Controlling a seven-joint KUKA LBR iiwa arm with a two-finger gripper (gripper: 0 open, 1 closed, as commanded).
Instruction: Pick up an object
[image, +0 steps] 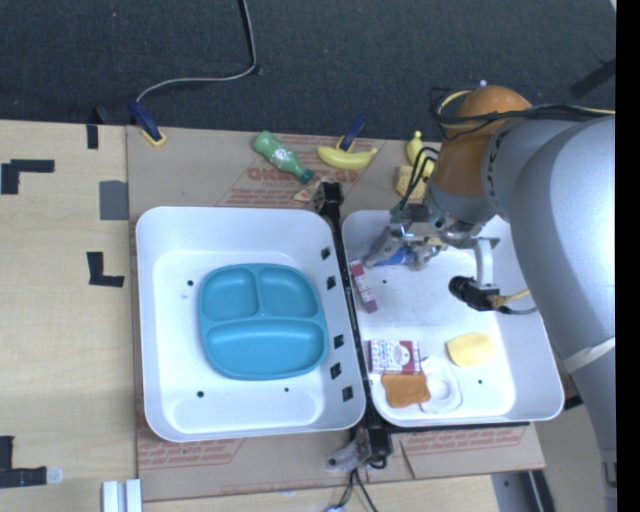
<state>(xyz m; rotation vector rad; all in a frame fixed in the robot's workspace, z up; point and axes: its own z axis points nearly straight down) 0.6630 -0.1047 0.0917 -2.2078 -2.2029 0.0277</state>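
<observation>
Yellow and soft-looking, the small rounded sponge-like block (470, 349) lies in the right white bin (530, 395), and we judge it light and squashy, best pinched across its middle, well apart from our gripper (405, 245).

The pale wooden desk (60, 330) carries two shallow white plastic bins (160, 240) side by side on brown cardboard (190, 165), with a green bottle (280, 155) and yellow banana (347, 156) behind.

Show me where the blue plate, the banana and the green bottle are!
Blue plastic divided plate (263, 322), camera view, large lower compartment.
Yellow toy banana (346, 156), camera view, middle of its curve.
Green plastic bottle (281, 156), camera view, its body.
</observation>
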